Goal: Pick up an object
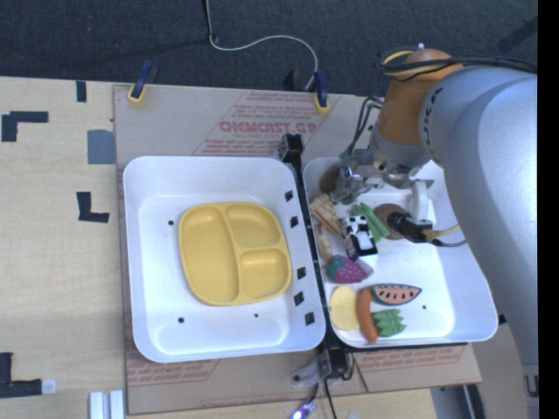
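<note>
My gripper hangs over the far left part of the right bin, under the orange band of the arm. Just below it lies a cluster of toy foods: a brown piece, tan sticks, a green piece and a black-and-white item. Nearer the front are purple grapes, a watermelon slice, a carrot and a yellow disc. I see nothing held in the gripper.
The left bin holds a yellow divided plate. A black divider runs between the bins. The grey arm covers the right bin's far right corner. Both bins rest on a cardboard sheet held by clamps.
</note>
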`<act>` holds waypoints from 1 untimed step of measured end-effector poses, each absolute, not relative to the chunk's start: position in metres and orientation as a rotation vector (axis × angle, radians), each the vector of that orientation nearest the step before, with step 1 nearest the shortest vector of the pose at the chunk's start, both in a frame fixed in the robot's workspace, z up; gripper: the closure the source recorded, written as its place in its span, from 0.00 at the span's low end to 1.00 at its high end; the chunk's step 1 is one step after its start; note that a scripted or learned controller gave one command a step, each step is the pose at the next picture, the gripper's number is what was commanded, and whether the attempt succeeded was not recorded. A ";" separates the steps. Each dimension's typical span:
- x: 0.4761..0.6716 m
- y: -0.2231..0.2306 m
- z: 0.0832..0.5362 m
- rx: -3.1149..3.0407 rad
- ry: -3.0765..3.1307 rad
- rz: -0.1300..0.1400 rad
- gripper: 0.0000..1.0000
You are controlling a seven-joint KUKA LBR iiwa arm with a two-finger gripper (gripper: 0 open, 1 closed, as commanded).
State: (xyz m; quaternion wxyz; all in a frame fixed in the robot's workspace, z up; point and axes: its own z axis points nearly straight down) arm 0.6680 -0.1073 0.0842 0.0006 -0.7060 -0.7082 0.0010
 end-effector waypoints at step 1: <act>0.667 -0.111 0.084 -2.222 -2.223 0.008 0.00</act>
